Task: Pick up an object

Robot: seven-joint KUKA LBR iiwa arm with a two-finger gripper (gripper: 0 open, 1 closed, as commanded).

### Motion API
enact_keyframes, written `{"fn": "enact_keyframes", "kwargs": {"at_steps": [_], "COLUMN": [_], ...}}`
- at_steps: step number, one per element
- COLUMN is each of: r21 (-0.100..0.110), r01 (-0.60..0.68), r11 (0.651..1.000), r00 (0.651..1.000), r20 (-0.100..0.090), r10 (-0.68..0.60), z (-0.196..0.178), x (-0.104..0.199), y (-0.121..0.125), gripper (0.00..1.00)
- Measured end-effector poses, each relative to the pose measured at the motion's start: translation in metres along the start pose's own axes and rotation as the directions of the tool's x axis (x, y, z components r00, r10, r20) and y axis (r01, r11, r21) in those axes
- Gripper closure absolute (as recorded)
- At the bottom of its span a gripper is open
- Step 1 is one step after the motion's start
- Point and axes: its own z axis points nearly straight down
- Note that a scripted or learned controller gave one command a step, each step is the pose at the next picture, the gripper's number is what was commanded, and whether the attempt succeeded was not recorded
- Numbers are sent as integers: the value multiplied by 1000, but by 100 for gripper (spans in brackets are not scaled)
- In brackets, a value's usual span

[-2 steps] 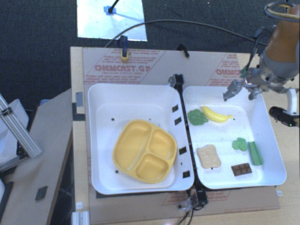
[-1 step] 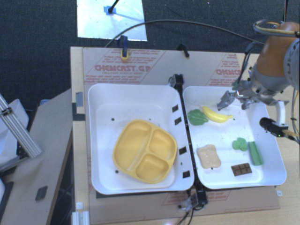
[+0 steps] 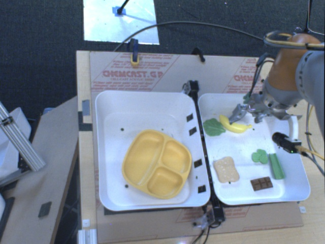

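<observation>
Pincer (image 3: 237, 117) is low in the right bin (image 3: 299, 184), tips right at the banana (image 3: 234, 126); can't tell from this angle whether it's open or closed, and nothing is visibly between the fingers. Banana lies near the bin's back left, just beside a green leafy piece (image 3: 214, 127). Nearer the front: toast slice (image 3: 226, 170), chocolate bar (image 3: 261, 184), green vegetable (image 3: 269, 161). Left bin (image 3: 109, 151) holds a yellow divided plate (image 3: 156, 163).

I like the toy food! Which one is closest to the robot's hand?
The yellow banana in the right bin. The end effector sits right at it, beside the green leaf. The toast, chocolate and green vegetable lie lower down.
</observation>
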Motion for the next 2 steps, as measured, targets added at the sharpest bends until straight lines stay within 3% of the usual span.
{"fn": "enact_keyframes", "kwargs": {"at_steps": [1,2], "r21": [1,-5], "r01": [0,1], "r11": [1000,1000], "r00": [1000,1000], "r20": [0,1], "r10": [0,-1], "z": [39,26], "x": [1,0], "y": [0,2], "gripper": [0,100]}}
